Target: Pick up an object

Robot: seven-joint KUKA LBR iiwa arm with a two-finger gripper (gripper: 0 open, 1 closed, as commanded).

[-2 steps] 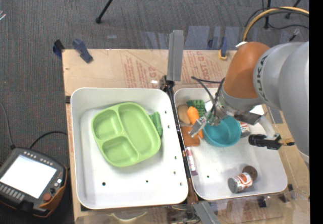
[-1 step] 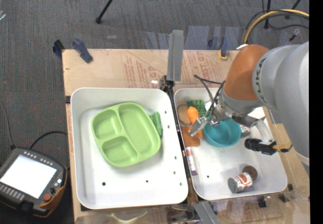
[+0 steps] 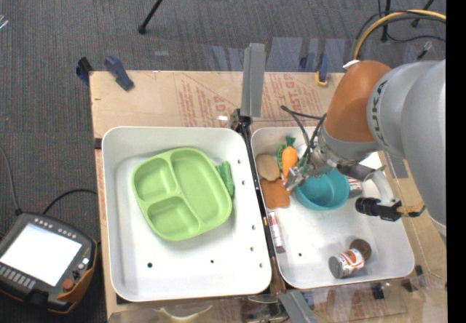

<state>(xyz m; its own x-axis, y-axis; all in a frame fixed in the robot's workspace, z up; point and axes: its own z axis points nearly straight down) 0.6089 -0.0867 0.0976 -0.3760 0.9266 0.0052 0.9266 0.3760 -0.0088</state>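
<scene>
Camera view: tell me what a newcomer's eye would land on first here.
The bright green divided tray stands out most, lying tilted in the left white bin. Next comes the big grey arm with its orange band, reaching in from the right, its hand down by the teal bowl and toy carrot in the right bin. A small can lies on its side near that bin's front edge.

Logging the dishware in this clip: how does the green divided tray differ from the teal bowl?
The green divided tray lies in the left bin, away from the arm; the teal bowl sits in the right bin, right beside the gripper. The tray is wide, shallow and split into compartments; the bowl is smaller, round and undivided. Other items crowd the bowl, not the tray. Both sit upright.
</scene>
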